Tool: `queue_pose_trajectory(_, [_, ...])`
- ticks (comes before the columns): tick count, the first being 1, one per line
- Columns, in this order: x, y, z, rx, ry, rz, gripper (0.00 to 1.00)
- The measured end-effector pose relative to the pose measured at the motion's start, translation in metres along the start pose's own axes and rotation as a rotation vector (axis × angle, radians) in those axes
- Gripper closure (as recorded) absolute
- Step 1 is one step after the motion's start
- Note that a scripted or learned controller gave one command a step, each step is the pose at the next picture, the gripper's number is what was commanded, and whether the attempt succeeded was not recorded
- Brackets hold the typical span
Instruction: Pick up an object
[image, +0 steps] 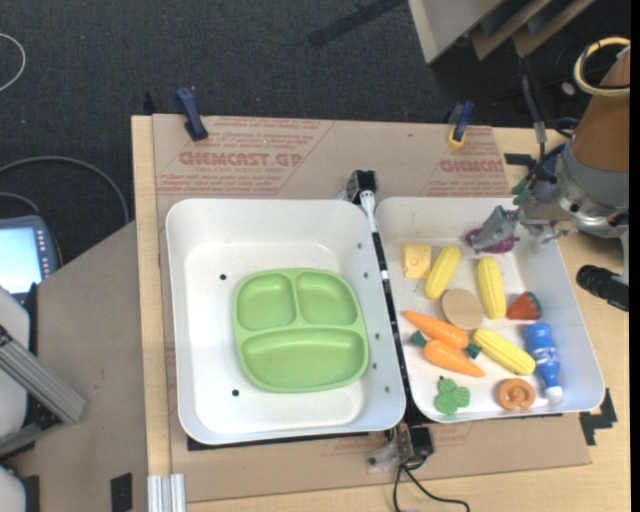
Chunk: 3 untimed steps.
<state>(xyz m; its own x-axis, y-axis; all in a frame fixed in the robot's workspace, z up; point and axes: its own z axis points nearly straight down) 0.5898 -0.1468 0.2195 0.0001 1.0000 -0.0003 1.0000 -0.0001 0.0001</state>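
The right bin (575, 300) holds several toy foods. Among them are a yellow cheese wedge (417, 262), two corn cobs (443, 272) (490, 287), a tan round disc (463, 308) and a red strawberry (523, 306). Nearer the front lie two carrots (437, 327) (452, 357), a third corn cob (503, 351), a blue bottle (543, 358), a green broccoli (451, 397) and a brown donut (517, 393). My gripper (490, 236) hangs low over the bin's far right corner, just above the corn cobs. A small purple thing (503, 242) shows at its tip.
The left bin (200, 260) holds a green divided plate (300, 330). A black clip (362, 185) sits at the far end of the wall between the bins. Blue clamps (190, 112) (460, 122) hold the board's back edge. The arm's wrist (595, 170) looms at the right.
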Motion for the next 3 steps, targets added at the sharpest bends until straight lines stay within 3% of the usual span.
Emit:
queue_pose_trajectory(1, [-0.03, 0.021, 0.115, 0.007, 0.001, 0.001, 0.0])
queue_pose_trajectory(2, [-0.029, 0.023, 0.098, -0.002, -0.001, 0.001, 1.0])
queue_pose_trajectory(3, [-0.029, 0.023, 0.098, -0.001, -0.001, 0.001, 0.0])
